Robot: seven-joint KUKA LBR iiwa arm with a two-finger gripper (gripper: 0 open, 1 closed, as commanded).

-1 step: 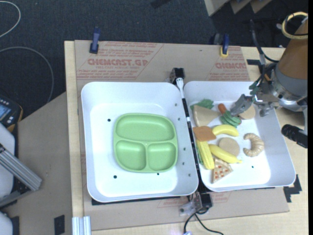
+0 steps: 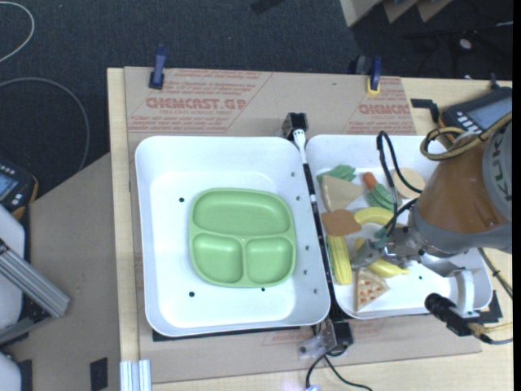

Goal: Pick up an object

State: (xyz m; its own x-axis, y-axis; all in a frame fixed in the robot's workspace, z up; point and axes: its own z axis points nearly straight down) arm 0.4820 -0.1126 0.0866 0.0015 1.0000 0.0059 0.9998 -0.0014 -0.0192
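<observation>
Toys cluttered the right bin [image 2: 480, 279] at the right of the frame: a corn cob [image 2: 339, 258] along its left wall, a pizza slice [image 2: 368, 289] toward the lower edge, a banana [image 2: 372, 217] and a brown spatula-like piece [image 2: 340, 221] in the middle, a tan wedge [image 2: 339, 191], a green leaf [image 2: 339, 172] and a carrot [image 2: 376, 187] higher up. The left bin [image 2: 163, 218] held a green divided plate [image 2: 242, 236] at its centre.

The gripper [image 2: 383, 249] was low over the middle of the clutter, with the wrist and its orange band covering the bin's right half. I could not tell whether it was apart or closed (the arm's bulk and the tangle of yellow toys hid the tips), and nothing was visibly held.

Judging by its position, the likeliest target was a small yellow piece [image 2: 389, 270] just below the tips, with the corn cob just to their left and the pizza slice slightly lower. To do this well, the descent should centre on a single toy, since the pieces lay touching or overlapping and a closing grip could squeeze one out sideways. A straight vertical lift would then avoid dragging neighbours.
</observation>
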